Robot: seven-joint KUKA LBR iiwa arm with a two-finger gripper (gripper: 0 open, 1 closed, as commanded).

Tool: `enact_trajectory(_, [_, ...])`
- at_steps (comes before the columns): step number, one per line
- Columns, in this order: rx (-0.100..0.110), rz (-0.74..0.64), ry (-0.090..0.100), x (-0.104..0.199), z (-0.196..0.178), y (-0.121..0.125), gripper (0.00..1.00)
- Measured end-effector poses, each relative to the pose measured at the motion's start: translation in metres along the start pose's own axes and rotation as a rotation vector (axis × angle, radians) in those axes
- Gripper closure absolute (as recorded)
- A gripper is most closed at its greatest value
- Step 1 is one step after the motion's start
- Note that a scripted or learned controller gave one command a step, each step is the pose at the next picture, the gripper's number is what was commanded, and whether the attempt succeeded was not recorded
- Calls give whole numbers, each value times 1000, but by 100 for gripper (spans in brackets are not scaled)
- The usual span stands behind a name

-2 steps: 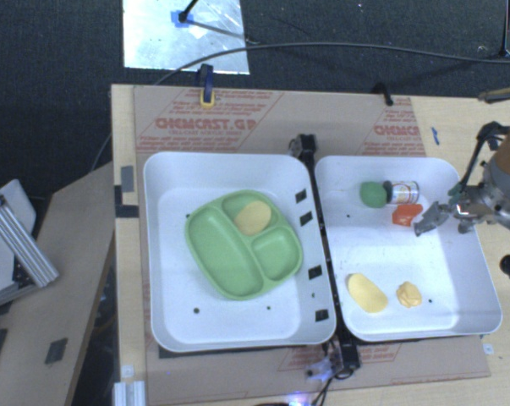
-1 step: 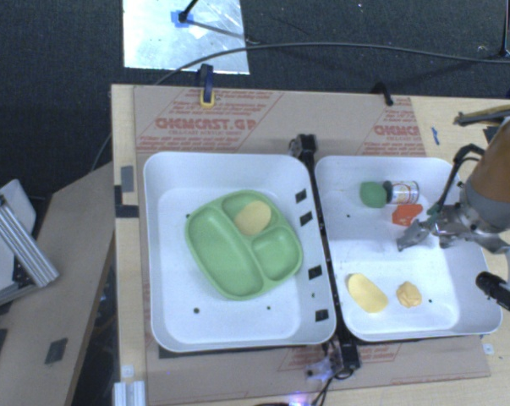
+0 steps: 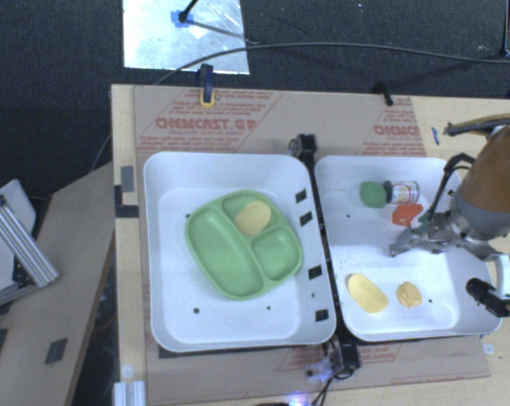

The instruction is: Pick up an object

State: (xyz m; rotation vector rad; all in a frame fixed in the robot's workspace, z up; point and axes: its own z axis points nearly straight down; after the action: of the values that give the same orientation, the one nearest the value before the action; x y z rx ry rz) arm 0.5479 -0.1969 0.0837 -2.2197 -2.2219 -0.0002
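While low over the right bin (image 3: 466,227) | jaws (image 3: 404,245) state unclear | orange object (image 3: 406,215) just beside

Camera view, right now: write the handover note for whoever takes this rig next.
End effector: low in the right bin, pointing left toward its middle; whether it is open or shut cannot be told, and nothing is seen in it.
Right bin: green ball and small can near the back, orange piece just below them, long yellow piece and small yellow lump near the front.
Left bin: green divided plate with a yellow item in its upper compartment.
Done: no pick visible yet.
Left: grasp one object and lift it.
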Motion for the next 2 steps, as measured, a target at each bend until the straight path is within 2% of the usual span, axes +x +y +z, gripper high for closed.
enact_trajectory(1, [-4, 0, -2, -1, -12, 1, 100])
enact_trajectory(2, [-7, -2, -3, 0, -75, -3, 100])
